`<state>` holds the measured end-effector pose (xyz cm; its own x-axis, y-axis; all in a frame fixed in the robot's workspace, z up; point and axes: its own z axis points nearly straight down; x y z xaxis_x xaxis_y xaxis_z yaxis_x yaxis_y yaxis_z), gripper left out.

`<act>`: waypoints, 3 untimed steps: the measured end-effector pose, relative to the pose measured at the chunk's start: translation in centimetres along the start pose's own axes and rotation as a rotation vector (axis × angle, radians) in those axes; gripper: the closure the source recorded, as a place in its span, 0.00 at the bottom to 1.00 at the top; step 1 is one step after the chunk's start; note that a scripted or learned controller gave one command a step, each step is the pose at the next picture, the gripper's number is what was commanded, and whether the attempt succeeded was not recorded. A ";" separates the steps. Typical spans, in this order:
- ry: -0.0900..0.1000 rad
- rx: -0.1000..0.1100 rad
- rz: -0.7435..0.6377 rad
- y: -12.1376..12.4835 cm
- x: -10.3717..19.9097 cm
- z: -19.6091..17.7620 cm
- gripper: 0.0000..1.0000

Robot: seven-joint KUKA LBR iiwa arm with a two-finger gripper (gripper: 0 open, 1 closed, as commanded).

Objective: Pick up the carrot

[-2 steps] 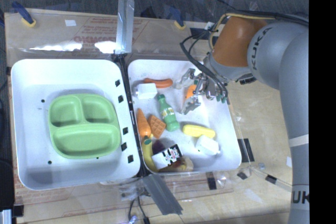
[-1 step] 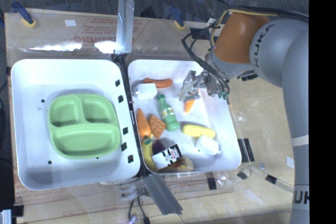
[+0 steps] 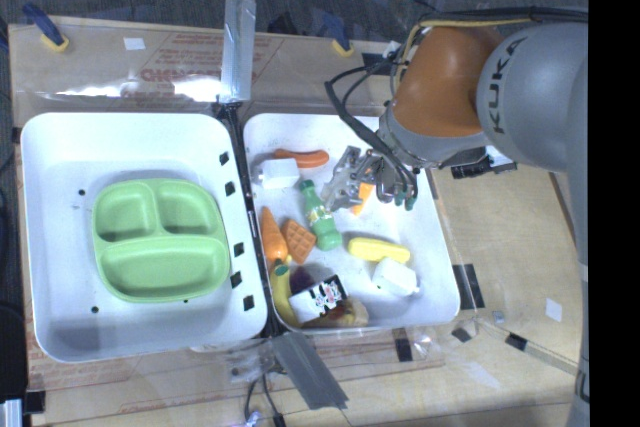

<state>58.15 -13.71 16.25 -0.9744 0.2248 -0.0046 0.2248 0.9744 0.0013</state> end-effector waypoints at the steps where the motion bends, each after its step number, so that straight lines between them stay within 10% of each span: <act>1: 0.007 0.002 0.323 -0.8 2.8 -1.0 1.00; 2: 0.007 0.002 0.323 -0.8 2.8 -0.9 0.00; 3: 0.008 0.002 0.401 4.5 4.6 -3.0 0.00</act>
<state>54.72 -8.27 19.19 -0.8096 0.5870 0.0035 0.5870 0.8096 -0.0003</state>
